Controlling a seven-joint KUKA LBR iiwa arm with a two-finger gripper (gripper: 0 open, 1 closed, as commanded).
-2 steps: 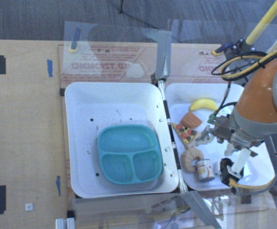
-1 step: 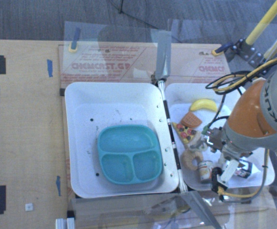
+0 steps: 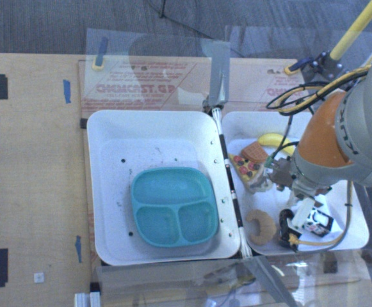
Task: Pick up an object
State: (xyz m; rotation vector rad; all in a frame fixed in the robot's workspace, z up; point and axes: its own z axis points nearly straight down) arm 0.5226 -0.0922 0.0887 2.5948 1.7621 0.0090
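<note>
The right bin [image 3: 358, 232] holds several toy foods. A yellow banana [image 3: 272, 139] lies near its far wall, with a brown waffle-like piece [image 3: 255, 151] next to it. A pizza slice [image 3: 244, 165] with red dots sits by the left wall. A tan ring-shaped bagel [image 3: 260, 226] rests near the front wall. My gripper [image 3: 269, 176] is low in this bin, just right of the pizza slice and below the waffle piece. A small grey thing beside it is partly hidden.
The left bin [image 3: 109, 139] bears a teal divided plate [image 3: 173, 205] in its front right part. The wall between the two bins [image 3: 227, 171] runs close to the pizza slice. The arm's orange band [image 3: 320, 139] covers the right bin's far right.
</note>
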